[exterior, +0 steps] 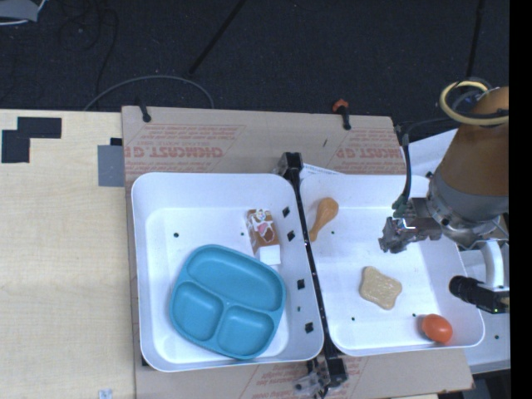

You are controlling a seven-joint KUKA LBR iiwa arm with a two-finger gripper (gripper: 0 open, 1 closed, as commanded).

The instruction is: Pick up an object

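On a cardboard-covered bench (249,140), two white bins sit side by side. The gripper (397,238) hangs over the right bin (349,339), its state unclear. Nearby lie a cracker (381,288), drumstick (322,215) and tomato (436,328); the left bin (154,223) holds a blue tray (227,301).

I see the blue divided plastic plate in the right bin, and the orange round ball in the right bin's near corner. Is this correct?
Not quite. The camera view shows the blue divided plastic plate in the left white bin, not the right one. The orange round ball is indeed in the near corner of the right white bin.
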